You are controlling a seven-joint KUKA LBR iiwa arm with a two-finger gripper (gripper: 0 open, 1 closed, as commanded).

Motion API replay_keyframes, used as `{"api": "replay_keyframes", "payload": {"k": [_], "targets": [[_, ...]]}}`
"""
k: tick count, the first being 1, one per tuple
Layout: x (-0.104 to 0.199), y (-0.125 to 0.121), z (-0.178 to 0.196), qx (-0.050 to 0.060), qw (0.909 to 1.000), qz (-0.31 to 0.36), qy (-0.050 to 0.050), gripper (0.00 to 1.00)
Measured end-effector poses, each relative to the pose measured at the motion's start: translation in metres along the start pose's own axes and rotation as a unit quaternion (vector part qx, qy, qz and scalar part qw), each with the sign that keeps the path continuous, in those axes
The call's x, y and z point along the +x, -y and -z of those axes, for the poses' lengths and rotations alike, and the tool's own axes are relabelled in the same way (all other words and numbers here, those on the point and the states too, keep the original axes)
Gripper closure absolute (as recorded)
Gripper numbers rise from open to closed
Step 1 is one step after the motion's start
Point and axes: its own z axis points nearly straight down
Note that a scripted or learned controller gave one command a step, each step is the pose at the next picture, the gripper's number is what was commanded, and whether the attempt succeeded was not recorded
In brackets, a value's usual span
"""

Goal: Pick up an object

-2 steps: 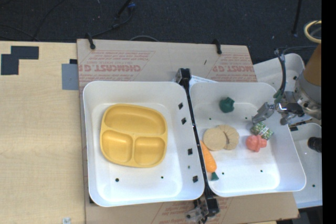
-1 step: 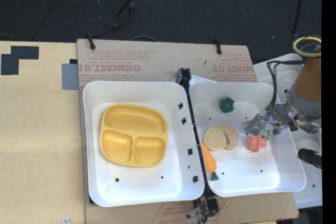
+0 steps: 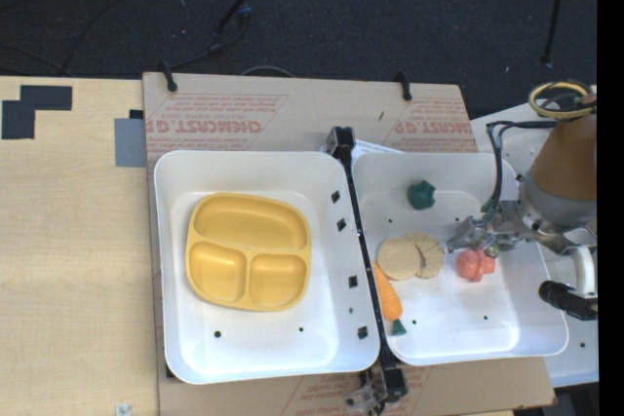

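Note:
My gripper (image 3: 476,240) hangs low over the right part of the right bin (image 3: 458,346), reaching in from the right. A red, strawberry-like toy (image 3: 474,266) lies just below and in front of it, touching or nearly touching the gripper's tip. Two overlapping tan round pieces (image 3: 409,257) lie to the left of the gripper, near the bin's middle. An orange carrot (image 3: 388,295) rests along the bin's left wall. Toward the back of the bin sits a small dark green object (image 3: 421,195).
The left bin (image 3: 244,346) holds a yellow divided plate (image 3: 250,249). A black divider (image 3: 356,248) runs between the bins. Cardboard lies under both bins. The arm's orange band (image 3: 567,161) and cables stand at the right edge.

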Motion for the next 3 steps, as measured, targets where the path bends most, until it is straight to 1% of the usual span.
{"api": "replay_keyframes", "payload": {"k": [1, 2, 3], "targets": [[0.000, 0.002, 0.007, 0.004, 1.0000, -0.001, -0.001, 1.00], [-0.007, 0.006, 0.051, 0.008, 1.0000, -0.001, -0.004, 1.00], [-0.008, 0.004, 0.102, 0.007, 1.0000, 0.002, -0.004, 1.00]]}}
